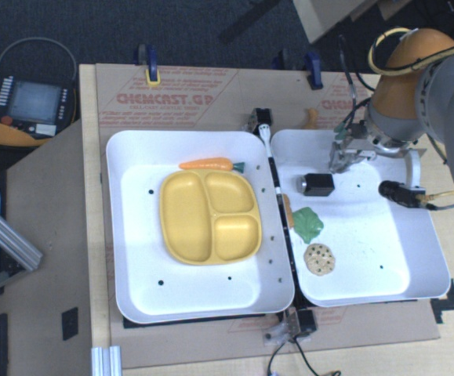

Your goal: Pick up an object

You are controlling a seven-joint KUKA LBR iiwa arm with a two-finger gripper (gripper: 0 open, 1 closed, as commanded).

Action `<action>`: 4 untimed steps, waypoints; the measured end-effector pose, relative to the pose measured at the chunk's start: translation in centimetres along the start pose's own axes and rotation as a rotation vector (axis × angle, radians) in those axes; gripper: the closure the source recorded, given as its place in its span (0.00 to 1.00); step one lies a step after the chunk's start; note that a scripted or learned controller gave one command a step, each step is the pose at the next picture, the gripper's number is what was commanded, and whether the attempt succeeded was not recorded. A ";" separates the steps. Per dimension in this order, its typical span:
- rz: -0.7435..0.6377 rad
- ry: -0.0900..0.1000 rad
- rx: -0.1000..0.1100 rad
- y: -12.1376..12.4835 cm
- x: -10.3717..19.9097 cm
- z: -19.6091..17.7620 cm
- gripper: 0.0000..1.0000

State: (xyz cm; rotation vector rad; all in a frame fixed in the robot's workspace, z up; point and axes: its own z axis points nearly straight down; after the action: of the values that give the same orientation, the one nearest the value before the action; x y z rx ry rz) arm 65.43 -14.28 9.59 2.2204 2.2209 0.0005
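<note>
Arm over the right bin, claw low at its far end

The left bin [132, 233] holds a yellow divided plate [209, 214] with a carrot [207, 164] just beyond it. The right bin [383, 280] holds a green piece [307, 223], a cookie [319, 258] and a small black block [318, 183] — near the claw [341, 161], whose spread I cannot tell.
</note>
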 end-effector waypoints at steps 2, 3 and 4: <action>-0.001 -0.002 -0.007 0.2 -0.4 -11.5 1.00; -0.004 0.002 0.002 -0.6 4.6 -12.1 1.00; -0.004 0.002 0.003 -2.4 9.3 -13.3 1.00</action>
State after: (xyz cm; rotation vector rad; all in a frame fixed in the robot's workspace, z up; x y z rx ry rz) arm 62.99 -4.95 22.91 2.2193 2.2276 -0.0007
